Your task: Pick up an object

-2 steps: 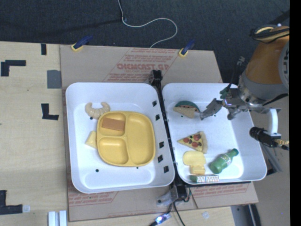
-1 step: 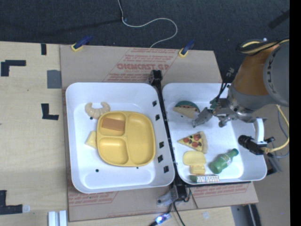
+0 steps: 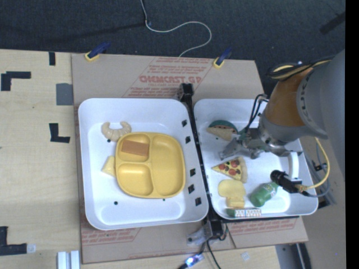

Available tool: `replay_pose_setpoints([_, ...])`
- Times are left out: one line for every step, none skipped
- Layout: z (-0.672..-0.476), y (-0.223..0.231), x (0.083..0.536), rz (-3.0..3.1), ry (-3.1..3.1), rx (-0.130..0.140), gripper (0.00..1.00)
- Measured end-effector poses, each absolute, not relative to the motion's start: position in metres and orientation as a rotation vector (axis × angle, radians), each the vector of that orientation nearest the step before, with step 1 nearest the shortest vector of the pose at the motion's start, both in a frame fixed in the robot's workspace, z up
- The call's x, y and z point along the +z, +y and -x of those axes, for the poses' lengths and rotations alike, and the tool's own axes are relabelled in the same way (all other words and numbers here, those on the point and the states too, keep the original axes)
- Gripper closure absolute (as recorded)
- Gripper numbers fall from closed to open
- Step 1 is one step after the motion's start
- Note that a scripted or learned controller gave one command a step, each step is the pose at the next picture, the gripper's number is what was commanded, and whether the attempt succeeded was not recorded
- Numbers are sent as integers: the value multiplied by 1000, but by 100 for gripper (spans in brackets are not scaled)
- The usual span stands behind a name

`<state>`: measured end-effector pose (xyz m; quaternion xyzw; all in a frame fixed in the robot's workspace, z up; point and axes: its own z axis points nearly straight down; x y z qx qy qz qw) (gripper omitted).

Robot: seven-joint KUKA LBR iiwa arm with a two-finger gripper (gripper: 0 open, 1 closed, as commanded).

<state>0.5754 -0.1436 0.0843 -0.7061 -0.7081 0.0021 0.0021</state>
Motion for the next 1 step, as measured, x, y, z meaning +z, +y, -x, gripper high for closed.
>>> replay_pose_setpoints([-576, -143, 85, 2221, -2223, 1, 0])
